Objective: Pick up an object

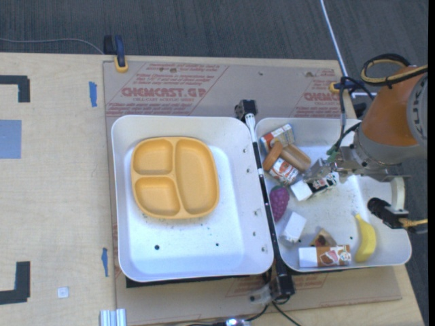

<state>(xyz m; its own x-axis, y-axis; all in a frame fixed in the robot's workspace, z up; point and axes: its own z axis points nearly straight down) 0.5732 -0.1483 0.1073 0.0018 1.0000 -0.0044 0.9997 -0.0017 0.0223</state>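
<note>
The right bin [391,253] holds several small things. A hot dog in a bun [289,157] lies at its upper left beside a red and white can [275,138]. A purple fruit [279,200] rests against the left wall. A white block [294,227] lies mid-bin, a yellow banana [366,238] at the lower right, and a brown and white packet [327,254] along the front wall. My gripper [322,179] hangs low over the middle of this bin, just right of the hot dog, next to a small white piece [301,190].
The left bin [231,250] carries a yellow divided plate [175,177]. A black clamp [245,107] sits at the top of the wall between the bins. The grey and orange arm [391,124] covers the right bin's upper right corner.
</note>
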